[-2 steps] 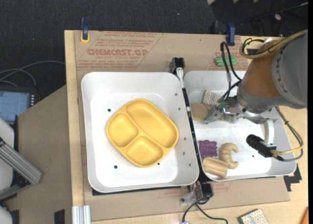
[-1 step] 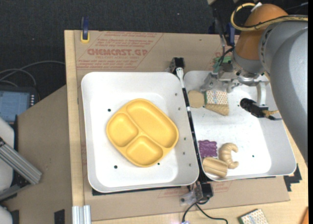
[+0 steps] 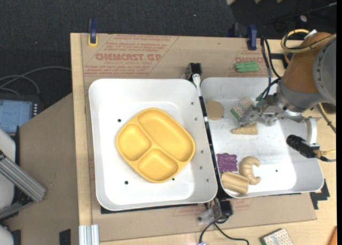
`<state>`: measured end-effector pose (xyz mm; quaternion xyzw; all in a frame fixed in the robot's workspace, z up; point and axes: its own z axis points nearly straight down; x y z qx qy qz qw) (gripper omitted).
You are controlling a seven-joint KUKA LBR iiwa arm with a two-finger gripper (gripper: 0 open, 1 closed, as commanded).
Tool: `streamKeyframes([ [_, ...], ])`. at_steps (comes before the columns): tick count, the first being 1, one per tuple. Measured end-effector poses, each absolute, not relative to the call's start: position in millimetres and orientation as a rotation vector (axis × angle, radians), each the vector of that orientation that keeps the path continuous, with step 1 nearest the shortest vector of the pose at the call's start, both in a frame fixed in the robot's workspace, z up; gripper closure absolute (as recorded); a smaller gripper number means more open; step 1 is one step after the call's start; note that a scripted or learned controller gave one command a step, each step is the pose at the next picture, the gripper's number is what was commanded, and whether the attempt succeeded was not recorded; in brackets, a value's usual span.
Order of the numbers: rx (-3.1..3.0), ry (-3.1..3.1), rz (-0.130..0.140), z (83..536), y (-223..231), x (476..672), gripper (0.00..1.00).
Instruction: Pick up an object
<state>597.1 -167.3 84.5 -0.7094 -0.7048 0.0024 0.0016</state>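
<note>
White plastic makes up the two shallow bins; the left bin is the bigger in view and bears a yellow divided plate, set at a slant with its long axis running from upper left to lower right. The right bin lies just beside it, with a black strip between their rims. The grey arm with its orange band reaches in from the right over the upper part of the right bin, and the gripper hangs low there; whether it is open or closed I cannot tell, and nothing can be seen held in it. Just below the gripper, touching or nearly so, lies a tan wedge, its long axis roughly left to right, pointing left. A green and grey packet sits just left of the gripper, and a tan round disc lies near the bin's left wall. Well apart, in the lower left corner, a purple piece, a croissant and a bread roll crowd together. A green block rests on the cardboard above the bin.
</note>
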Motion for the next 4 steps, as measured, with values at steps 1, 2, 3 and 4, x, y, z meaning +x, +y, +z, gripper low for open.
streamKeyframes([
  [1, -2.222, -2.224, 0.000, 95, -163, 601.0, 1.00],
  [2, -2.221, -2.224, 0.001, 95, -163, 600.7, 0.00],
  [3, -2.218, -2.226, 0.000, 85, -142, 657.6, 0.00],
  [4, -2.219, -2.210, 0.009, 84, -136, 537.6, 0.00],
])
